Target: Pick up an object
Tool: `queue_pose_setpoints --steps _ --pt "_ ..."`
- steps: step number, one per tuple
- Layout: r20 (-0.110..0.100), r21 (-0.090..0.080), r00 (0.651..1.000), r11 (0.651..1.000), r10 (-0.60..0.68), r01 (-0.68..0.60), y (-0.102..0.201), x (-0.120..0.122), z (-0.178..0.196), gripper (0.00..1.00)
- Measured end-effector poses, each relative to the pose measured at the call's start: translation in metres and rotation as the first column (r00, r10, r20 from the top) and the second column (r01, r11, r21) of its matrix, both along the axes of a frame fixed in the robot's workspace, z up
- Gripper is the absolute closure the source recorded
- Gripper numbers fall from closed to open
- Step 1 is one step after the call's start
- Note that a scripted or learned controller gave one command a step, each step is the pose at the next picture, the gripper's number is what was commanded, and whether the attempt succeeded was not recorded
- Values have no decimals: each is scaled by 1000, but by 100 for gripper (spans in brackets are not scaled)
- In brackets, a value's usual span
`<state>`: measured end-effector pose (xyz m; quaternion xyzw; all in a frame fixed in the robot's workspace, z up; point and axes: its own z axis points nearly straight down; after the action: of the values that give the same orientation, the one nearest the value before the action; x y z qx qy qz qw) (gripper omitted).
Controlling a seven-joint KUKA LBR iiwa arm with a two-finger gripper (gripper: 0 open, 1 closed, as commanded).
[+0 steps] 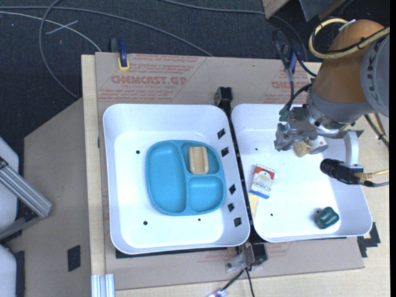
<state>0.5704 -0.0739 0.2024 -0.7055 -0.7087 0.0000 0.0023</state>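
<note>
Two shallow white bins sit side by side on a tan tabletop point(173, 73) in the middle of the frame. The left bin point(124, 166) carries a blue divided tray point(167, 178), and a small tan block point(198, 159) lies in the tray's upper right compartment.

In the right bin point(291, 221), a small card packet point(262, 181) in red, white and blue lies near the bin's left wall, slightly tilted; its print is too small to read. A dark green rounded object point(327, 216) rests near the lower right corner of that bin; its exact shape is hard to make out.

The arm point(346, 67) comes in from the upper right of the frame, partly cut off by the frame edge, its orange band hiding the far corner of the right bin. The gripper point(296, 140) hangs over the upper part of the right bin, above and to the right of the packet. A pale tan shape shows at its lower end, but it cannot be told whether this is a separate thing or part of the gripper, and whether anything is grasped cannot be told from this slanted view. A black cylindrical part point(337, 169) sticks out just below the wrist.
</note>
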Motion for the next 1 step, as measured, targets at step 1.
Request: queue_pose_setpoints --steps 1 --pt "0 0 1000 1000 0 0 46 -14 7 100"
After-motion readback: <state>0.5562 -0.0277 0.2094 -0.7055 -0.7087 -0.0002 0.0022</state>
